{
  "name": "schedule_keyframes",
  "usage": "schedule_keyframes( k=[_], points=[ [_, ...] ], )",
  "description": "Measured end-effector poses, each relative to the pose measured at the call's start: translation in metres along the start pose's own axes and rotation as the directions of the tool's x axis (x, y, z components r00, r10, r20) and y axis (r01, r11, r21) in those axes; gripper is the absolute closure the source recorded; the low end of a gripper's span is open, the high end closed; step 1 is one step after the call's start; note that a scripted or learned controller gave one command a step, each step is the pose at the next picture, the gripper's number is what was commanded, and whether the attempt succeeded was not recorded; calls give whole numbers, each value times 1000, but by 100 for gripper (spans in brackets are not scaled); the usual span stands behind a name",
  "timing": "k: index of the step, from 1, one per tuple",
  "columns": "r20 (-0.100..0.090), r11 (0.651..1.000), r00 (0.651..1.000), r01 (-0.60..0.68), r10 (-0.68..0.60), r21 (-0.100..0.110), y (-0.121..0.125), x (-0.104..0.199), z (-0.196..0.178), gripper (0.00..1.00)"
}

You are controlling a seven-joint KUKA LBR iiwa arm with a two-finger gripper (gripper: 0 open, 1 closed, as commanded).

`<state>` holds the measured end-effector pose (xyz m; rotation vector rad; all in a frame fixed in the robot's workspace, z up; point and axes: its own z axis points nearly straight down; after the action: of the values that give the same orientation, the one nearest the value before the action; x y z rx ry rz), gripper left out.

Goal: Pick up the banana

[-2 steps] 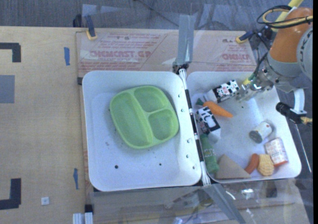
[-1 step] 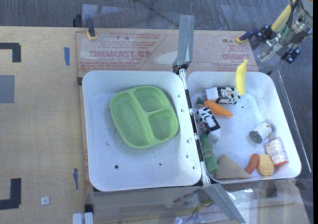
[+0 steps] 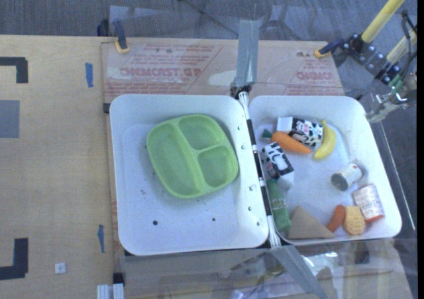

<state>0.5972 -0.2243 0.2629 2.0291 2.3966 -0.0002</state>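
Two shallow white bins sit side by side on the wooden table [image 3: 53, 158], seen from the camera above. The left bin [image 3: 119, 178] carries a light green divided plate [image 3: 192, 155] with three compartments, lying flat near its middle.

The right bin [image 3: 371, 132] is the crowded one. The banana [image 3: 325, 141] lies in its upper half, towards the far right of the cluster there. It is small and bright yellow, curved, with its bulge turned to the right wall and a darker tip at its top end (its lower end looks paler and blunt). It runs roughly up and down in the view. Its left side is just beside a black-and-white cow-patterned carton [image 3: 306, 130]; whether they touch is hard to tell. An orange carrot [image 3: 291, 142] lies slantwise below that carton, its thick end near the banana's lower end.

Lower down, against the wall shared by the bins, rests a second black-and-white carton [image 3: 277, 158], and below it a green packet [image 3: 278, 206] and a brown wedge [image 3: 309, 223]. A small grey can [image 3: 346, 176] lies on its side, well apart from the banana. A red-and-white packet [image 3: 368, 201], a round tan biscuit [image 3: 354, 220] and a small orange piece [image 3: 338, 218] cluster in the lower right corner.

How the gripper stands, I cannot tell. Nothing grips the banana.
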Motion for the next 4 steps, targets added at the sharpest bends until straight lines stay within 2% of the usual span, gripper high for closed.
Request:
schedule_keyframes(
  k=[1, 2, 3, 4],
  points=[
    [0, 1000, 1000, 0, 0, 0, 0, 0, 0, 0],
    [-1, 981, 981, -196, 196, 0, -38, 51, 97, 0],
    [3, 993, 993, -115, 115, -9, 26, 39, 174, 0],
    [9, 993, 993, -114, 114, -16, 27, 37, 161, 100]
  ],
)
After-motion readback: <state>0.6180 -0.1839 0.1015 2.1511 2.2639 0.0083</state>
